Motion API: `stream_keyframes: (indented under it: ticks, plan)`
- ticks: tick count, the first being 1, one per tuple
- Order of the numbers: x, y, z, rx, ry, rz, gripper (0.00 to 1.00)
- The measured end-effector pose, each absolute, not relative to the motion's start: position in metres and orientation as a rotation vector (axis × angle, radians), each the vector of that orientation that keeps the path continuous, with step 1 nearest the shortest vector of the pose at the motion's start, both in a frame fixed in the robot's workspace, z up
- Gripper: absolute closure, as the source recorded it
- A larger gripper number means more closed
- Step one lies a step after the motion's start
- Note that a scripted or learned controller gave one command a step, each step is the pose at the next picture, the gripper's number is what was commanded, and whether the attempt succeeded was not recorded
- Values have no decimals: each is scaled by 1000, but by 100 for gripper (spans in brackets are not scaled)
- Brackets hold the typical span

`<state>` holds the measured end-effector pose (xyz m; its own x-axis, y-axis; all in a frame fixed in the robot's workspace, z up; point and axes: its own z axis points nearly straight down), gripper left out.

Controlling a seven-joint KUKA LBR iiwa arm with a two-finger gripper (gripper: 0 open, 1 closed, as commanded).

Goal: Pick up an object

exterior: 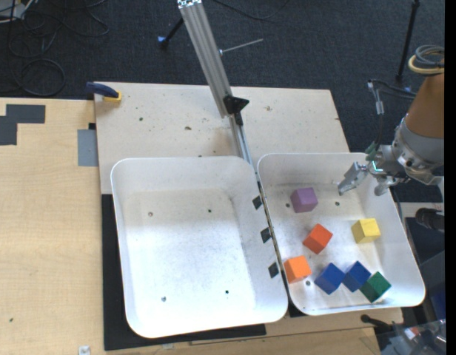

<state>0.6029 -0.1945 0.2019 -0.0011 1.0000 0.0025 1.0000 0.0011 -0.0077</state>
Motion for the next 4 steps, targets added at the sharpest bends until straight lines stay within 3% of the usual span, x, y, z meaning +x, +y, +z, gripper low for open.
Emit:
stream_keyframes:
  ticks: [1, 3, 4]
  plan:
    - [604, -194, 204, -2215, -2223, 3, 0]
    - [599, -191, 90, -2221, -2220, 0, 0]
    - [599, -192, 101, -2223, -2217, 1, 100]
